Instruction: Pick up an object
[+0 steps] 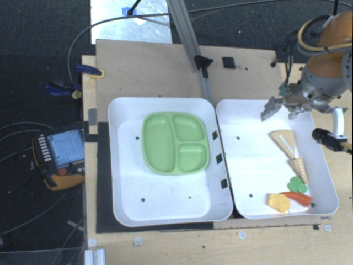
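The gripper [280, 108] hangs over the right bin's [248, 164] far edge, fingers spread with nothing between them, toy food [291, 173] lying nearer.

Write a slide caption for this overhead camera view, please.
Gripper above right bin of toy food; green divided plate in left bin.

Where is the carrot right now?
The carrot lies in the near right corner of the right bin, touching the yellow piece on its left, just below the green piece.
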{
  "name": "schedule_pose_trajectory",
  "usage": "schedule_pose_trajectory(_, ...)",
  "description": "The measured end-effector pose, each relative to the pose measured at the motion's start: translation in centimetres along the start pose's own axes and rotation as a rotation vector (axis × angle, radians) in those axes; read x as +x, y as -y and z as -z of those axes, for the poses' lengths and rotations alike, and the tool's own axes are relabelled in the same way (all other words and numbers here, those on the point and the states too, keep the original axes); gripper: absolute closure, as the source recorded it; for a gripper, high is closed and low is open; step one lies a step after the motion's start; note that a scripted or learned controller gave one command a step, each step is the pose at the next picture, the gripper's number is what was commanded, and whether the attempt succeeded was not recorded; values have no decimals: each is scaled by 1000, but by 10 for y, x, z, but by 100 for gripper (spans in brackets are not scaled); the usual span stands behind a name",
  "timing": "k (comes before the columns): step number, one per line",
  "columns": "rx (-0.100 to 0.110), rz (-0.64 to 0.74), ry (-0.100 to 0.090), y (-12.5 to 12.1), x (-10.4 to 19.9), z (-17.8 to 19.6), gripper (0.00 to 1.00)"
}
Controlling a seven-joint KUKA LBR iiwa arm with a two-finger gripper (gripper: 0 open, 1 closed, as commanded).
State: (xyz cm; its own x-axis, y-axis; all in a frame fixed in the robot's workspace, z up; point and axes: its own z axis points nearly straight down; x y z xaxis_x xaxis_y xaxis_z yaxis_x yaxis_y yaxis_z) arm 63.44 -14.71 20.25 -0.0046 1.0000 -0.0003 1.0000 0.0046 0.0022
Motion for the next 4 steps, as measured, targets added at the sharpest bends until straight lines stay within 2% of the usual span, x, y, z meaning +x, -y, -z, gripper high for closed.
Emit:
schedule_pose_trajectory(2, 4, 1, 0, -3, 7, -112, 0)
schedule_pose_trajectory(3, -3, 3, 1, -5, 7, -97, 100)
schedule_pose_trajectory(4, -5, 0, 1, -7, 2, -52, 100)
